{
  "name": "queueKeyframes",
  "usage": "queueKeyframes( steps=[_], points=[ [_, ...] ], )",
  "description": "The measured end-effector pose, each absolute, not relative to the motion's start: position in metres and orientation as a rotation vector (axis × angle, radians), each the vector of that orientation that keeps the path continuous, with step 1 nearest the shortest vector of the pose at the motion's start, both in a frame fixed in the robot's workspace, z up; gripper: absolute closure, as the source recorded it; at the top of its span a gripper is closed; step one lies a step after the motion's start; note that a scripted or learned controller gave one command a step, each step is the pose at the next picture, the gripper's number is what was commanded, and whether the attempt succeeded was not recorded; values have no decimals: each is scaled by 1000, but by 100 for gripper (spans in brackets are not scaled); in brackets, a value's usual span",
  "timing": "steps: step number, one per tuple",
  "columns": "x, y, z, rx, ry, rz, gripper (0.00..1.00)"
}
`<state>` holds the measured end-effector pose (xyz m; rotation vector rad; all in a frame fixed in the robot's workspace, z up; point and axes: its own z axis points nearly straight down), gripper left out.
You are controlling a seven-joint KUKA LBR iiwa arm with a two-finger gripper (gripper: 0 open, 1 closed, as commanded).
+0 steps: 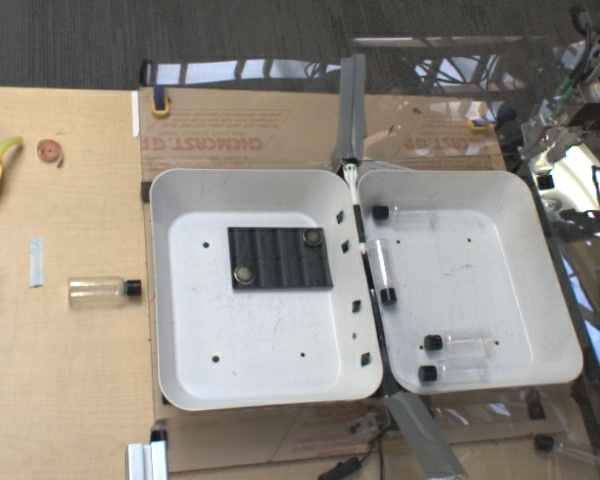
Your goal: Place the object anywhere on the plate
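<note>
Blurred into clutter at the far right, two-finger gripper (568,103) hardly made out, its state cannot be told, clear black-capped plastic vials (460,346) scattered in shallow white right bin (540,268) to its left, black ribbed rectangular plate (280,258) farther left, two small round pieces (244,275) seen on it.

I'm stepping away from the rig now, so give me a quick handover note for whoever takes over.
Plate: dark, ridged, in the left bin, two small round pieces already on it.
Clear vials with black caps: four in the right bin, two near its front edge.
One more vial lies on the bench left of the bins.
Left to do: pick a vial and set it on the plate.
</note>
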<state>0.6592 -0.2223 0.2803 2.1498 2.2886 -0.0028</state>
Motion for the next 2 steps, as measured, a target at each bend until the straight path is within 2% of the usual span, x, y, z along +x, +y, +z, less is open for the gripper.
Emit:
queueKeyframes(
  steps=[1,2],
  points=[
    [569,-205,238,2151,2291,-4,100],
    [653,-199,374,2753,1514,-7,100]
  ],
)
